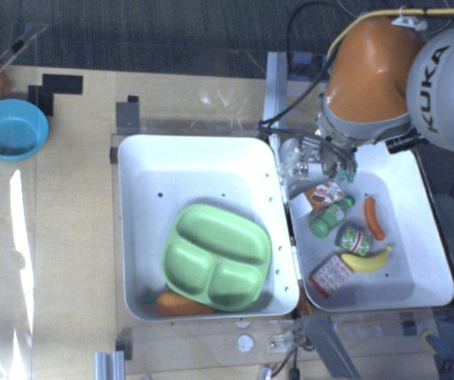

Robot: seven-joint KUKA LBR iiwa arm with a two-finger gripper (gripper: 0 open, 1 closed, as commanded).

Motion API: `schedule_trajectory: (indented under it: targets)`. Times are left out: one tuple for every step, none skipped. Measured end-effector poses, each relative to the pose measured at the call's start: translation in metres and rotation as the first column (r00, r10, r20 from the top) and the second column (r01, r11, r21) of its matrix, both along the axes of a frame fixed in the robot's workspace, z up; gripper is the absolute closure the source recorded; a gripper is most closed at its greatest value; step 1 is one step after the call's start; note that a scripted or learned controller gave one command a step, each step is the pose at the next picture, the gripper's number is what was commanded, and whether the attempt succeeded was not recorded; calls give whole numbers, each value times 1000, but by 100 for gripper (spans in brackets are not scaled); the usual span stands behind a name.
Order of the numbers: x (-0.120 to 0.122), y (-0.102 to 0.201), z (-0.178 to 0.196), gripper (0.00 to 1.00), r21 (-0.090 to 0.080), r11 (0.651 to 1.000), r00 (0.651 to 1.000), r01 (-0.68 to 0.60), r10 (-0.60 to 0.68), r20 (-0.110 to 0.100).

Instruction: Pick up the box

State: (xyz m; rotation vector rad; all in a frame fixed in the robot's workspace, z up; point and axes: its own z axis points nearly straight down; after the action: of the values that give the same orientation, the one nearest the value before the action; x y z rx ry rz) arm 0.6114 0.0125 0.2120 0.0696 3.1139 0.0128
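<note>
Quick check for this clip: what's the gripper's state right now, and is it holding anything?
Two-finger gripper: cannot be told whether open or closed; nothing visible between its fingers. It hangs over the right white bin's upper left corner; the small red box lies apart on the bin floor.

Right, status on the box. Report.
Gripper at right bin's far-left corner. Box near front wall, untouched. Banana touching it.

Box (331,275) in right bin (425,287), just left of banana (367,260).
</note>
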Motion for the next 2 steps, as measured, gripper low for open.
schedule_trajectory:
  targets:
    - [17,-78,-25,100,-8,994,994,-111,111,-18]
    - [60,-36,-24,100,-9,947,947,-321,321,-14]
